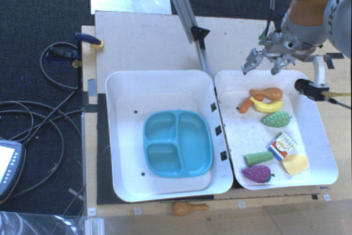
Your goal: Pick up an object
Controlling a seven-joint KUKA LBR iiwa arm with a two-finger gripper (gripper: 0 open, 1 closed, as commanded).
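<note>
1. Camera view:
   - Pincer poised above the far rim of the right bin, fingers spread, nothing between them.
   - Inside the right bin, nearest that far rim: a chicken drumstick lying on a banana, with a carrot touching both on the side towards the left bin.
   - Further from the rim: a green grape bunch, then a small printed box and a yellow chip-shaped piece just beside it.
   - Closest to the near rim: a green cylinder and a purple grape bunch, almost touching.
   - Left bin holding a blue divided plate; on the surface outside the bins, a second drumstick-like toy just past the near rims.

2. Risks from here, as a judgement:
   - Straight descent likely to strike the bin rim rather than any toy.
   - Drumstick, banana and carrot packed together: two caught at once, or one nudged away and a close on air.
   - Rounded, smooth fruit prone to squirting out of a two-finger pinch.

3. Writing:
   - Red, blue and white print on the small box, too small to read.
   - No other labels legible.
</note>
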